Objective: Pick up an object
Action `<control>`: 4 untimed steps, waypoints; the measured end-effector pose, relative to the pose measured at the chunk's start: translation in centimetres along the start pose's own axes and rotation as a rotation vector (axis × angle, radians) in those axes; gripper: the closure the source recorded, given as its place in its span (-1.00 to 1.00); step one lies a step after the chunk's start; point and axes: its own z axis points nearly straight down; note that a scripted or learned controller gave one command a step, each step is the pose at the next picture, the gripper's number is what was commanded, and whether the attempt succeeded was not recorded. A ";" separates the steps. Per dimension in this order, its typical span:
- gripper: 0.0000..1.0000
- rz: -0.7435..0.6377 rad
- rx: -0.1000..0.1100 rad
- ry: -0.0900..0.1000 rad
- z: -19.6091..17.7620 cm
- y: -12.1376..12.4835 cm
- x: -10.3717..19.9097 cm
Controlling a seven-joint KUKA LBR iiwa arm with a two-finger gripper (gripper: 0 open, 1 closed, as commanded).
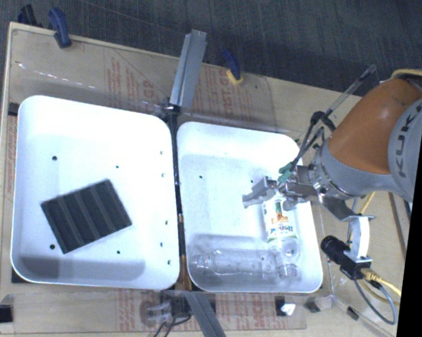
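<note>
Item 1, nearest you: clear plastic bottle (241, 262), lying on its side along the front wall of the right bin (222, 146). Transparent, likely slippery; you would want to close across its body, not its cap.

Item 2: small labelled bottle (280, 225), lying just behind it, directly under the gripper (270, 191). Probably your easier target: descend straight, straddle its narrow width.

Item 3: gripper, poised above the small bottle; whether its tool is apart or together you cannot tell.

Item 4, left bin (86, 120): dark ribbed slab (86, 215), flat, poor for pinching.
</note>
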 end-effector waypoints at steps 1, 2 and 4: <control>-1.00 -0.003 0.001 -0.001 6.9 2.2 -3.3; -1.00 -0.020 0.002 0.001 9.9 3.4 -3.5; -1.00 -0.049 -0.001 0.000 15.0 1.1 0.6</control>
